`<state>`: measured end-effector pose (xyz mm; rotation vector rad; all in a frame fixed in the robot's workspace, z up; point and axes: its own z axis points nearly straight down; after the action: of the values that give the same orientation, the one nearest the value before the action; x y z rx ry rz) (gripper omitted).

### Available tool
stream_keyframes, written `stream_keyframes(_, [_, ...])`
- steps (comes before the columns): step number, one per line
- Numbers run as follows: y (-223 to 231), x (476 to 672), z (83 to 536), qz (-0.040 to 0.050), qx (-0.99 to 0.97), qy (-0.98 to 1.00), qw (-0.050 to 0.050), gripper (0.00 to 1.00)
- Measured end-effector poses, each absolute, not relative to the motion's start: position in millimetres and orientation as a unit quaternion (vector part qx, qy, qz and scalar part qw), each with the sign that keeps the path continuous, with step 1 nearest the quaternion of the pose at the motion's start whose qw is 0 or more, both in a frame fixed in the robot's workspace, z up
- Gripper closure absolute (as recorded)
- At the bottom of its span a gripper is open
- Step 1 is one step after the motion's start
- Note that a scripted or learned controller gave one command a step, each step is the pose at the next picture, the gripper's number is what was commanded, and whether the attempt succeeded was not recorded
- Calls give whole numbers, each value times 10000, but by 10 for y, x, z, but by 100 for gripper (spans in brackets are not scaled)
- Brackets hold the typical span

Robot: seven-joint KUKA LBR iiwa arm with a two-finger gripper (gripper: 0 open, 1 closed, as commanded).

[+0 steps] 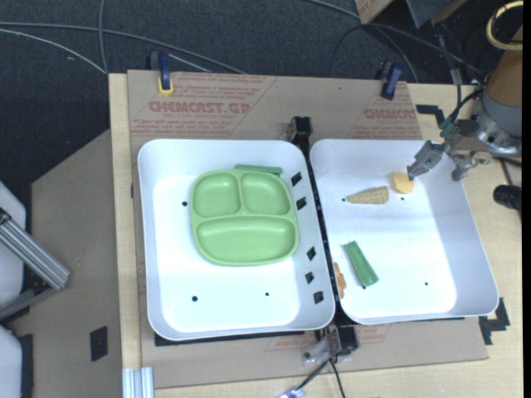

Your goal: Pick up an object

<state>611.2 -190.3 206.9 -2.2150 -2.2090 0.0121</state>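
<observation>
In the right bin (448, 288) lie a small yellow block (403, 183), a tan waffle cone (368, 196) just left of it, and a green bar (361, 264) nearer the front. My gripper (440, 167) hovers over the bin's far right corner, its fingers spread open with nothing between them. The left fingertip (417, 165) is just above and right of the yellow block. The left bin (166, 288) holds a green divided plate (245, 218).
A small orange piece (340, 280) lies at the seam between the two bins. Black clips run along that seam. A dark green strip (259, 170) peeks out behind the plate. Cables hang near the wrist at the right.
</observation>
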Motion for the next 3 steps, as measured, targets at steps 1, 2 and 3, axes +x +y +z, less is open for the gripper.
stream_keyframes(1, [-1898,6143,2153,-1,-7069,-7073,5,0])
stream_keyframes(2, [-1912,6042,1592,14,-7072,-7070,32,0])
stream_keyframes(3, [-1821,6042,1125,11,-7069,-7074,33,0])
